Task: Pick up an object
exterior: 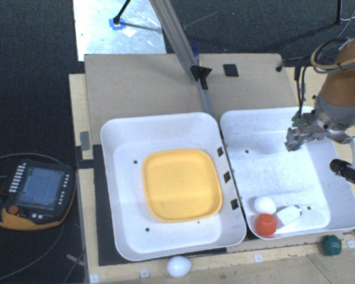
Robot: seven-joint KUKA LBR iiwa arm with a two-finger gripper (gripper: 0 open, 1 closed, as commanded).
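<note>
The gripper [294, 140] hangs over the right bin's [270, 162] far side, its grip state impossible to tell, well apart from the red ball [266, 224].

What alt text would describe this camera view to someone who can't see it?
A robot arm's end effector hovers above the right bin, which holds a red ball and white objects. The left bin holds a yellow plate.

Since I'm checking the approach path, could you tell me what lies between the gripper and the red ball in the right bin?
In the camera view, just bare white floor of the right bin between the gripper and the red ball, apart from a white ball touching the red one.
</note>
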